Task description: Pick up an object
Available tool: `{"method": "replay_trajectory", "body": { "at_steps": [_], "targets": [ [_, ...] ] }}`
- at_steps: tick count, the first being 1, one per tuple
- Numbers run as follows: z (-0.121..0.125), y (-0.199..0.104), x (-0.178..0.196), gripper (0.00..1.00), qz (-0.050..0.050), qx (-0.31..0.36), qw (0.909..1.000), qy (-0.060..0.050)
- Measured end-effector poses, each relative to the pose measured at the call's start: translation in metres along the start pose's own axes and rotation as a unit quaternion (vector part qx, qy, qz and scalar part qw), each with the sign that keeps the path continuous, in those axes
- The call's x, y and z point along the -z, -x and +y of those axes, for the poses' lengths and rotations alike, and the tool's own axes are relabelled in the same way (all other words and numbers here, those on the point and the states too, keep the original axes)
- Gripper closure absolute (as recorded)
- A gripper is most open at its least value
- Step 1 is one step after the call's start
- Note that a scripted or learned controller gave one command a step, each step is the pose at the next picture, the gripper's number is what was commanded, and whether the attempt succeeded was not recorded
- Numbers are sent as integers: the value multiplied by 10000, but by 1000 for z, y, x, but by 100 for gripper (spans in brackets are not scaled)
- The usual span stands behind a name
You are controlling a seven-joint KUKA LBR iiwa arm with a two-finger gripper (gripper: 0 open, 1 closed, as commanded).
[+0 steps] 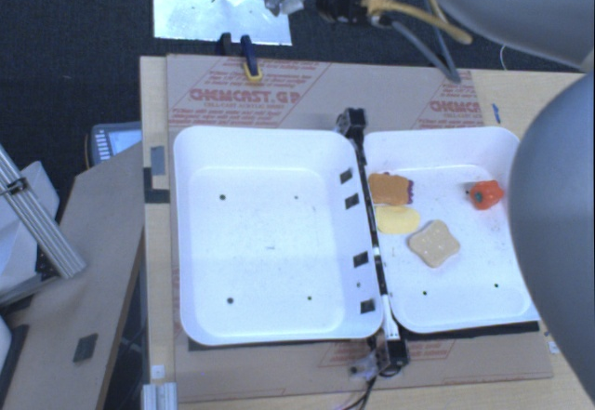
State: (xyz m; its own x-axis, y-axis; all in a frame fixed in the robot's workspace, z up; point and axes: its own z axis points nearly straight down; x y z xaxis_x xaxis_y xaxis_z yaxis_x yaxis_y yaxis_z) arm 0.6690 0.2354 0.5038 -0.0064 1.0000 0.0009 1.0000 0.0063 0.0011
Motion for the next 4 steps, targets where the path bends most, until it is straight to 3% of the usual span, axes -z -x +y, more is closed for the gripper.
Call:
{"method": "replay_trajectory", "body": {
  "at_steps": [1,2,3,4],
  "targets": [
    [-3,2,-238,100,-27,-31,10000,-75],
    [0,1,-131,100,14,-13,10000,44],
    [-58,1,-148,100,-4,-4,10000,-17],
    [2,2,-75,100,11,-10,10000,57]
  ]
}}
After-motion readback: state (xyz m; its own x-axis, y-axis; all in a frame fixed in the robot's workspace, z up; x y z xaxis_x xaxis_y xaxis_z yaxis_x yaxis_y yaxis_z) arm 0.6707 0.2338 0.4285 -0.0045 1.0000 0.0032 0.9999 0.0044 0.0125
